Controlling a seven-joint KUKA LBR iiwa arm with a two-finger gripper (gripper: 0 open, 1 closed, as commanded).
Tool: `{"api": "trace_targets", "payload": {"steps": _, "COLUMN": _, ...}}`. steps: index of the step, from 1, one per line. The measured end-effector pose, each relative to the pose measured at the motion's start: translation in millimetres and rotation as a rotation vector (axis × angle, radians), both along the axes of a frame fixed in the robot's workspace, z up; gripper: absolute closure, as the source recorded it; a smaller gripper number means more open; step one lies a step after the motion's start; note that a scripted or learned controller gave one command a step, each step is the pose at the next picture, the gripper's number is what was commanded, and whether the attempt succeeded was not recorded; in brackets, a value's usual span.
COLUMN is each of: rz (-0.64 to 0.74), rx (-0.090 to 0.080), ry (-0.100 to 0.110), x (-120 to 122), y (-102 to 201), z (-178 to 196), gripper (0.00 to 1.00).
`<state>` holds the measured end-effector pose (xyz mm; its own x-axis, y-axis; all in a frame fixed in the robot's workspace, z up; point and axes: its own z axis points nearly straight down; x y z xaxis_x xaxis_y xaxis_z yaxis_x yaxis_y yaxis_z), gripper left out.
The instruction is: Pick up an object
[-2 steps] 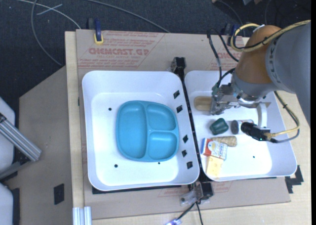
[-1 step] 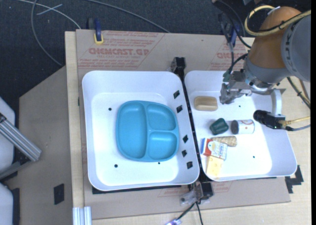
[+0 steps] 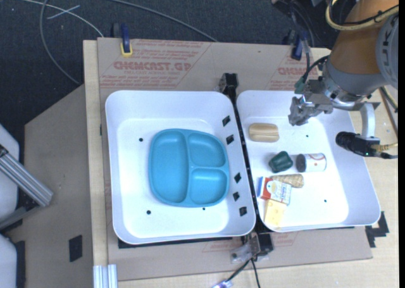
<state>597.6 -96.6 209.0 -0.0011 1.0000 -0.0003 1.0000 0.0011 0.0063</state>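
Observation:
My gripper [image 3: 298, 118] hangs over the back of the right bin [image 3: 354, 198], just right of and above a tan bread roll [image 3: 263, 132]. I see nothing between its fingers. Further toward the front lie a dark green object [image 3: 281, 162], a small white can with a dark end [image 3: 311, 162], a tan wedge [image 3: 290, 181], a red and white packet [image 3: 276, 191] and a yellow slice [image 3: 273, 212]. The left bin [image 3: 120, 173] holds a blue divided plate [image 3: 188, 167].
The grey arm with its orange band [image 3: 364, 24] comes in from the upper right. A black fitting [image 3: 357, 144] juts over the right bin's right side. Black clips [image 3: 229, 82] line the divider between the bins. Cables lie on the dark floor behind the bench.

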Motion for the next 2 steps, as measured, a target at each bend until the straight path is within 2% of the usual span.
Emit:
{"api": "trace_targets", "payload": {"steps": 1, "rz": 0.0, "rx": 0.0, "ry": -0.001, "x": 1, "y": 0, "z": 48, "gripper": 1.0}}
{"api": "trace_targets", "payload": {"steps": 2, "rz": 0.004, "rx": 0.004, "ry": 0.01, "x": -17, "y": 54, "z": 35, "gripper": 1.0}}
